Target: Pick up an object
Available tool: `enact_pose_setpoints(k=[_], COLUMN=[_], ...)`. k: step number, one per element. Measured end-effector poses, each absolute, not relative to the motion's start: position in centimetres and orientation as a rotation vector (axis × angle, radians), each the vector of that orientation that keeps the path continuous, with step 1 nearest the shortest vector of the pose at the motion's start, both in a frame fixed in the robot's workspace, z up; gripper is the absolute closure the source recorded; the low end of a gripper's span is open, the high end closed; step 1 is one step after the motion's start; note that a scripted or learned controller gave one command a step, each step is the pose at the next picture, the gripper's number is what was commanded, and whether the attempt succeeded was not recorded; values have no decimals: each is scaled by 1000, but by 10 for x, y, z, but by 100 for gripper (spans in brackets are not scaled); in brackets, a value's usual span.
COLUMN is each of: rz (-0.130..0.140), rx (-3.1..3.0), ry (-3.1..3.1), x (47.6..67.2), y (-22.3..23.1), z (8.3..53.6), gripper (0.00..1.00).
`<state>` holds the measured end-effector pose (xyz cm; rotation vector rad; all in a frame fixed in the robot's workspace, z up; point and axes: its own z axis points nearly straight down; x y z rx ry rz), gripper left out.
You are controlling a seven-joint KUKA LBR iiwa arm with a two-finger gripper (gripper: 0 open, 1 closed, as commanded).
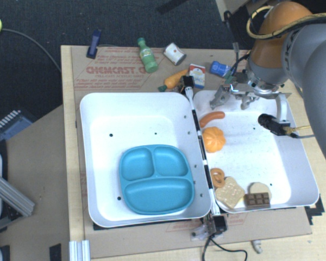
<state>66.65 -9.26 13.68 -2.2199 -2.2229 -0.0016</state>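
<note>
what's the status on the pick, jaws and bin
Gripper hovers at right bin's far edge, nothing held. Hot dog and pumpkin nearest. Nothing in the way.

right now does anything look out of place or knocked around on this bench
Yes. Several items lie on the bench board behind the bins rather than in them: a green bottle on its side, a small white can tipped over, a blue marker and a blue cup. The right bin holds the toy foods; the left bin holds a blue divided plate.

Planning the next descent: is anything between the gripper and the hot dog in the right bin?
Nothing visible. The gripper hovers at the right bin's far end; bare white floor separates it from the hot dog.
</note>
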Motion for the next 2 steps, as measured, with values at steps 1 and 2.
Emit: enact_pose_setpoints(k=[1,2], rz=[4,1], rx=[-2223,-2221], ry=[-2219,-2221], x=[582,555], y=[-152,-112], z=[101,84], gripper=[0,0])
